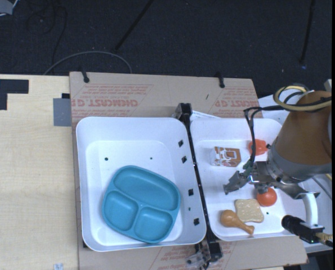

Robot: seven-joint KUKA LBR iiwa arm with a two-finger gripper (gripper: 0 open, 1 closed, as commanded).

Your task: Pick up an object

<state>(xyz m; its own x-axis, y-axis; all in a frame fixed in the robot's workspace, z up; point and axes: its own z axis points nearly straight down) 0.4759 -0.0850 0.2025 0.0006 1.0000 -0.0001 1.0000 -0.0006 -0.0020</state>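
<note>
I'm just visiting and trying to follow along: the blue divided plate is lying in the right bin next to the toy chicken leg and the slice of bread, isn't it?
Not quite. The camera view shows the blue divided plate lying in the left bin, by itself. The toy chicken leg and the slice of bread are in the right bin, where the gripper is.

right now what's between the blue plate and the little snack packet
In the camera view, the raised walls where the two bins meet, with black clips on them, lie between the blue plate and the snack packet.
</note>
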